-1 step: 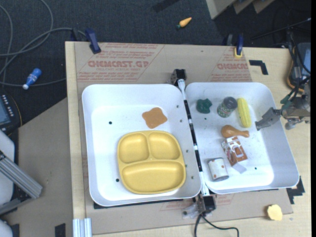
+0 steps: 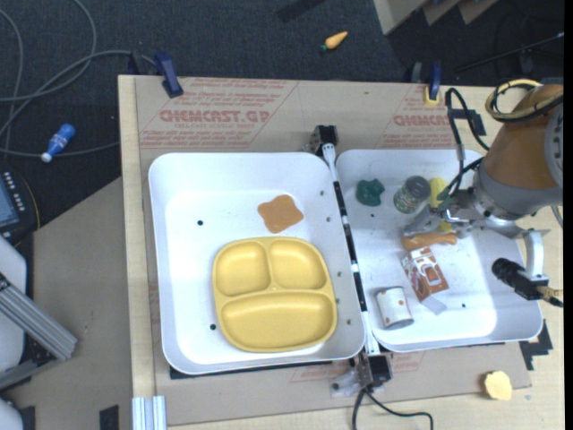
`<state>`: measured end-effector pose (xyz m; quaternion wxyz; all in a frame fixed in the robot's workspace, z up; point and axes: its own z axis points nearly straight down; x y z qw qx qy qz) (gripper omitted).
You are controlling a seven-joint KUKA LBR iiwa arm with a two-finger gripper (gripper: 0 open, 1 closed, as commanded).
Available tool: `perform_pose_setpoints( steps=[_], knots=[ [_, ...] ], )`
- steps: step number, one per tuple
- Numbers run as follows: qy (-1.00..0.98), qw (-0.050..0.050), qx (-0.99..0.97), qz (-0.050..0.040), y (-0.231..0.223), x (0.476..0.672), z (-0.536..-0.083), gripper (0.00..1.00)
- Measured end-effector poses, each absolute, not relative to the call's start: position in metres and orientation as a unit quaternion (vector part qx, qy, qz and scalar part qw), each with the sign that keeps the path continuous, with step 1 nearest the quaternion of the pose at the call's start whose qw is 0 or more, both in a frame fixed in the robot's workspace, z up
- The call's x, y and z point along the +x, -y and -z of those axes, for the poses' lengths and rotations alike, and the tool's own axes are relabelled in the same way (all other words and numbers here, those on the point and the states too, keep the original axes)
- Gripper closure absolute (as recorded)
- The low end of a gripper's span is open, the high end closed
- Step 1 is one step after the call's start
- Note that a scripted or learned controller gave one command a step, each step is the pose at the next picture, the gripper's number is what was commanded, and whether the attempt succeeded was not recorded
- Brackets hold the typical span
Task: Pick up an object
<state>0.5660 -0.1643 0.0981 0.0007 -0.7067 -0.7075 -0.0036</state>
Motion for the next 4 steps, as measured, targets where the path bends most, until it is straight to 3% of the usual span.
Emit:
perform_pose_setpoints(
  steps=[1,2,3,4],
  knots=[
    [0.709,0.0,-0.705,0.0008,0.157,0.635,-0.085,0.0],
    [0.708,-0.001,-0.706,-0.0019,0.16,0.632,-0.097,1.0],
    [0.706,0.008,-0.708,-0.0139,0.111,0.656,-0.087,1.0],
    [0.709,0.0,-0.705,0.0034,0.039,0.588,-0.192,1.0]
  ],
)
